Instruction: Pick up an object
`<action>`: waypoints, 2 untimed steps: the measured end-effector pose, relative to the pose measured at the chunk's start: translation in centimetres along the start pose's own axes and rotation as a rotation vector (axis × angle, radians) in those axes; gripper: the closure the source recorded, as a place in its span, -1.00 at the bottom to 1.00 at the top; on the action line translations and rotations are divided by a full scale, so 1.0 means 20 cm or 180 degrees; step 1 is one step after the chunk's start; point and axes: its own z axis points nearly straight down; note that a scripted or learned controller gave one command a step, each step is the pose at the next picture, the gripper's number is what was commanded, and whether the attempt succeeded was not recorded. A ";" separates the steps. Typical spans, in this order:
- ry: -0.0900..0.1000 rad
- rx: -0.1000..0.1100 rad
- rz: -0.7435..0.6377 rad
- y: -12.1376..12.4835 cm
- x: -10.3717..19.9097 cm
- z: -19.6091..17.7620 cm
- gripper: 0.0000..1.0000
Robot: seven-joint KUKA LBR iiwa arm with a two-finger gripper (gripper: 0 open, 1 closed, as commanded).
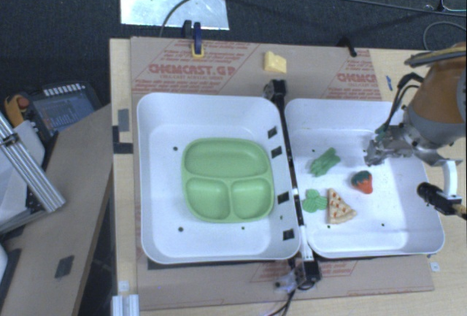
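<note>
Your candidates all sit in the right bin: a strawberry-like toy, a pizza-slice toy, and two green pieces, one upper, one lower touching the pizza's left edge. The gripper hangs over the same bin, just up-right of the strawberry and apart from it; it's too small and dark to tell how it's set, and nothing shows in its grasp. These look like small play-food pieces, so judge them light, stiff and probably slick plastic, not fragile. The strawberry is nearest and stands clear of its neighbours; take it across the widest part of the body. The pizza looks flat and low, hard to get under, and would likely skid. Left bin holds a green divided plate, too wide to pinch.
</note>
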 end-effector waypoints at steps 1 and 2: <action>-0.0002 -0.0009 -0.0008 0.04 0.00 -0.23 1.00; -0.0002 -0.0008 -0.0008 0.04 -0.02 -0.45 1.00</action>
